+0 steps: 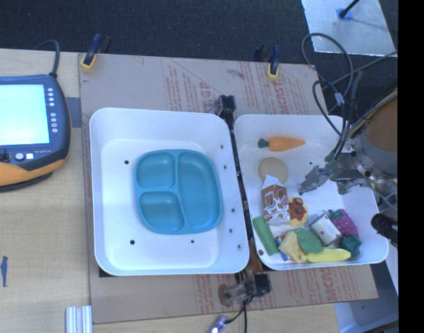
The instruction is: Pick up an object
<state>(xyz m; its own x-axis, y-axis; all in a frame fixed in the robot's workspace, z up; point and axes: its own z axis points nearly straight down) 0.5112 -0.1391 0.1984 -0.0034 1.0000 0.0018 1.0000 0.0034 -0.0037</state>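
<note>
The right bin holds a pile of toy food. An orange carrot lies at its back, with a tan round disc just in front of it. A brown and white carton stands beside a green cucumber. Along the front lie a yellow banana, a small white box and purple grapes. My gripper hangs over the bin's middle right, above bare floor, right of the disc and behind the pile. Nothing shows in its grasp.
The left bin holds a blue divided plate. A control pendant lies on the bench at far left. Clamps sit between the bins at the back, and black cables loop behind the arm.
</note>
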